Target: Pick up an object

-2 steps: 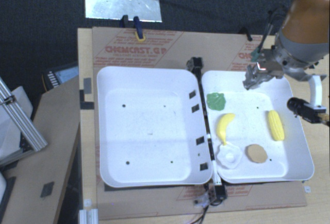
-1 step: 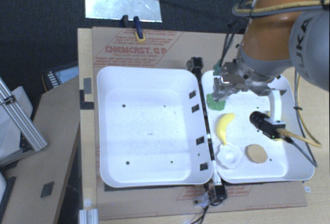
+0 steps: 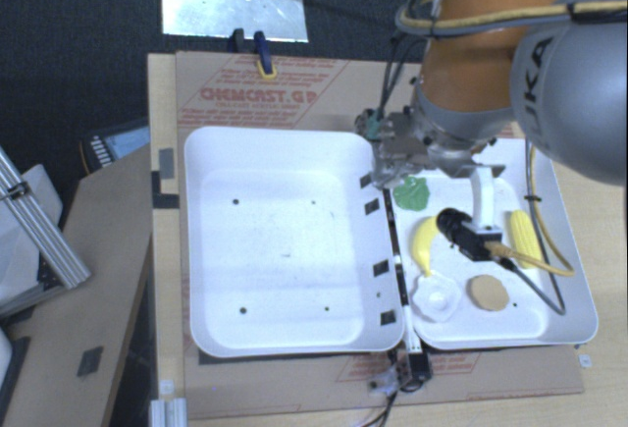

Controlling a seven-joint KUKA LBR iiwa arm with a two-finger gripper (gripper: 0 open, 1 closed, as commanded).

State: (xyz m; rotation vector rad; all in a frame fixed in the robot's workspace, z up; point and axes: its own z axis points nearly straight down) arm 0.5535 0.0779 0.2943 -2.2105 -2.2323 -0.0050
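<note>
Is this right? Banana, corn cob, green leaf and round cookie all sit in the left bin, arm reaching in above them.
Wrong bin. The camera view shows the banana, corn cob, green leaf and round cookie in the right bin, not the left bin. The arm does reach in above them.

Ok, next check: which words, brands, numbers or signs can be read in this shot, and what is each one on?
"CHEMCAST G P", red print on the brown board behind the bins; the last letters are unsure.
"UKA", part of a dark brand mark on the grey arm.
Smaller red print beneath the first line: too blurred to read.
</note>
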